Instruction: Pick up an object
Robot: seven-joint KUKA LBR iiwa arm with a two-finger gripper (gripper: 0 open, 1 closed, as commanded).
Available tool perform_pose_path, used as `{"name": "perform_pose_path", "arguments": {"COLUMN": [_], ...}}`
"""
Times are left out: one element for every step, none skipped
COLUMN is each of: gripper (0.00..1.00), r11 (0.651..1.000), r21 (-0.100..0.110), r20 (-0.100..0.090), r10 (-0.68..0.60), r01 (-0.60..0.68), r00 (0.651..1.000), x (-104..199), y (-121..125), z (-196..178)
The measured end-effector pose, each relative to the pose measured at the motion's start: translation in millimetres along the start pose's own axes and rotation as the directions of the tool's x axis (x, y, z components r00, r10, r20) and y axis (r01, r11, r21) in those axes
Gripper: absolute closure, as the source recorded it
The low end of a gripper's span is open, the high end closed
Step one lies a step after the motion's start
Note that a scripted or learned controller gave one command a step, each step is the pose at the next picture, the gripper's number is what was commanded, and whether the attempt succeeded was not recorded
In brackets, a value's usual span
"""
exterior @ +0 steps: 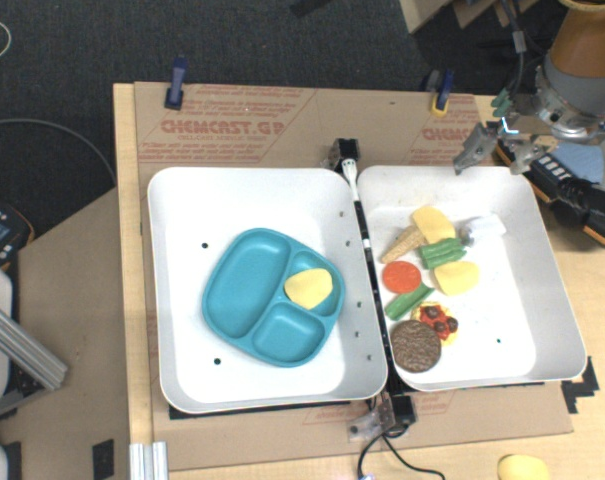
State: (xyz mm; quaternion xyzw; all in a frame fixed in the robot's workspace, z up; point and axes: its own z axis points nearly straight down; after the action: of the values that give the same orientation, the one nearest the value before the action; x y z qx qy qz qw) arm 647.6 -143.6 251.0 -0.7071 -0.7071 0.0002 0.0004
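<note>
From the overhead camera, the gripper (494, 154) hangs at about one o'clock, above the far rim of the right bin (542, 298), its two fingers spread apart with nothing between them. Toy food clusters near that bin's nine o'clock side: yellow pieces, a red slice (402, 276), green beans (442, 253), a brown patty (416, 345). In the left bin (182, 268), a blue divided plate (247, 293) holds a yellow piece (308, 287) at three o'clock.
</note>
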Motion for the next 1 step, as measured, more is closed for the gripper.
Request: {"name": "perform_pose_path", "arguments": {"gripper": [0.00], "r11": [1.000], "r21": [-0.024], "r20": [0.006], "r10": [-0.002], "r01": [0.002], "r00": [1.000], "x": [11.5], "y": [-30.7], "z": [-215.1]}}
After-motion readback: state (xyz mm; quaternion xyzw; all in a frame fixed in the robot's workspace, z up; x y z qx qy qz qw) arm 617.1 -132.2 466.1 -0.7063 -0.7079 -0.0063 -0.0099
